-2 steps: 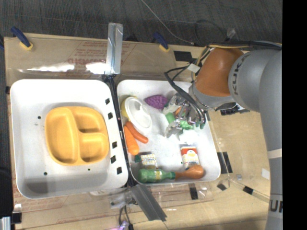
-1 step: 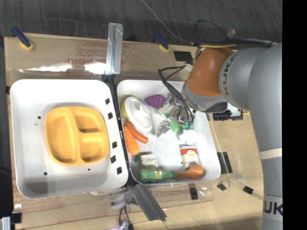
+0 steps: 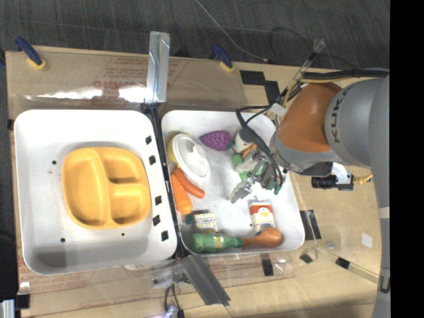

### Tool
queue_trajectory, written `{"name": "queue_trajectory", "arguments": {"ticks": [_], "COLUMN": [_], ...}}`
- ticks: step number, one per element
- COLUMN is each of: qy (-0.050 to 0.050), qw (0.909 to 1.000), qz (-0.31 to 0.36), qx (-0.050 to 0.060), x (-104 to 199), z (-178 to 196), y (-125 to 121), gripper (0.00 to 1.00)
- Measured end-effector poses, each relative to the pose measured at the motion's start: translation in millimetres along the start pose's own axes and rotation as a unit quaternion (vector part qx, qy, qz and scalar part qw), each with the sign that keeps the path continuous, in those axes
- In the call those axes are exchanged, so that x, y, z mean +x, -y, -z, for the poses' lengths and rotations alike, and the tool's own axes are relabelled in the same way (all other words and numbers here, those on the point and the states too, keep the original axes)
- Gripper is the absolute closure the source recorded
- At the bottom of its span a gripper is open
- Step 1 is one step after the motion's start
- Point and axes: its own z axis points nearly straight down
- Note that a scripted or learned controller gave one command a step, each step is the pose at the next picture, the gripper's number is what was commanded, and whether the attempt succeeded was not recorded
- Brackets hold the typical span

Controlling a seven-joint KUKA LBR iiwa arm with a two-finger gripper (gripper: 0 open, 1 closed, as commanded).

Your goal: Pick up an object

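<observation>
Two shallow white bins: side by side on the bench, left bin (image 3: 33, 177) and right bin (image 3: 291, 207), split by a black divider.
Arm: grey KUKA arm (image 3: 361, 121) with an orange band above the wrist, reaching in from the right over the right bin's upper right part.
Tray: yellow plastic compartment tray (image 3: 106, 184), three sections, flat in the middle of the left bin.
Bowl: white round bowl with a yellow rim (image 3: 189, 156), tilted, at the right bin's upper left, close to the divider.
Gripper: two-finger gripper (image 3: 255, 171), low over the middle of the right bin amid green and orange bits; spread or pressed together, cannot tell.
Bottle: green bottle with a yellow label (image 3: 215, 242), lying along the right bin's near wall.
Carrots: two orange carrot-shaped toys (image 3: 185, 189), just below the bowl, touching each other.
Drumstick: brown drumstick-shaped toy (image 3: 264, 238), lying just right of the bottle.
Grapes: purple bunch-of-grapes toy (image 3: 216, 139), near the far wall, right of the bowl.
Red container: small red-and-white labelled container (image 3: 262, 215), below the gripper, just above the drumstick.
Jar: small labelled jar (image 3: 203, 220), between carrots and bottle.
</observation>
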Motion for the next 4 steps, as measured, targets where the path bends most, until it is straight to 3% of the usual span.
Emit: {"name": "queue_trajectory", "arguments": {"ticks": [1,2,3,4], "qy": [0.001,0.002,0.003,0.0], "qw": [1.0,1.0,0.9942,0.9892], "qz": [-0.003,0.0,-0.107,-0.146], "qx": [0.0,0.0,-0.001,0.0], "x": [-34,-35,-35,-17], "z": [1,12,139,163], "y": [-19,-20,-80,-131], "gripper": [0.0,1.0,1.0,1.0]}}
